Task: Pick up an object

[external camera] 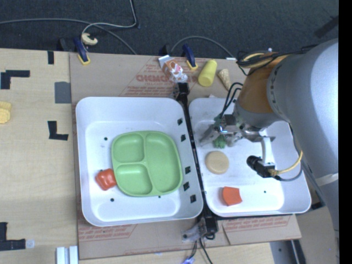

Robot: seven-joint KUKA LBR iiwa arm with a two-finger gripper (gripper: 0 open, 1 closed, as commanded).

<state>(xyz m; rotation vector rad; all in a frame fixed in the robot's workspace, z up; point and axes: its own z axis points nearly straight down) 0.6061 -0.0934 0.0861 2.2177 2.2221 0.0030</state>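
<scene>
Pincer [220, 135] is hovering low in your right bin [286, 202], its fingers spreading around a small green object [220, 143]; nothing is lifting yet. Tan disc [217, 162] is lying at its six o'clock, orange block [231, 196] beyond.

Arm: grey, bulky, entering from the right edge and filling the upper right of the view, its mass up and to the right of the gripper.
Orange band: directly above and right of the gripper, wrapping the wrist segment.
Wrist: angled down and to the left, ending at the gripper.
Gripper [221, 134]: low, at the arm's left tip, metal parts pointing down and left.
Cables: black lead with a connector hangs below and right of the gripper.
</scene>
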